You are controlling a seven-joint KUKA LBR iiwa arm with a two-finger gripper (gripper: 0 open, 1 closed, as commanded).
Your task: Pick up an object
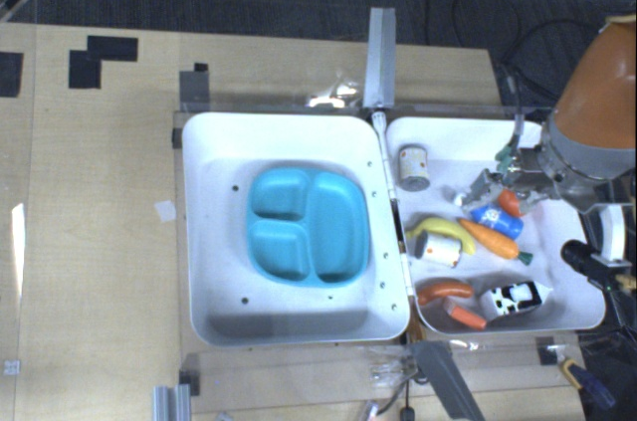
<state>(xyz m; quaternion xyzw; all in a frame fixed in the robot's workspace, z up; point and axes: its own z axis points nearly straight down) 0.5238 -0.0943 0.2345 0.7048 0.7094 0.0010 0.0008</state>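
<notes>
Clutter crowds the right bin (438,132), where the gripper (485,187) hangs low over the middle of the heap, reaching in from the bin's right edge. Its metal fingers look spread apart with nothing gripped between them, the tips just above and left of a small blue packet (498,221). Touching that packet on its upper right is one small orange-red piece (510,202), and a carrot (492,241) lies slantwise just below it, so both hem the packet in. One banana (438,230) curves near the bin's left edge, with a white cylinder (440,250) touching its lower side. One grey can (413,166) stands apart near the far left corner. Along the near edge lie a red sausage-shaped item (446,290), an orange piece (464,315) just below it, and one black-and-white cow toy (515,300) beside them toward the near right corner. That makes nine loose things in this bin. The left bin (214,210) carries one blue divided plate (304,225) with three compartments, sitting near its centre, well apart from the arm (597,110).
</notes>
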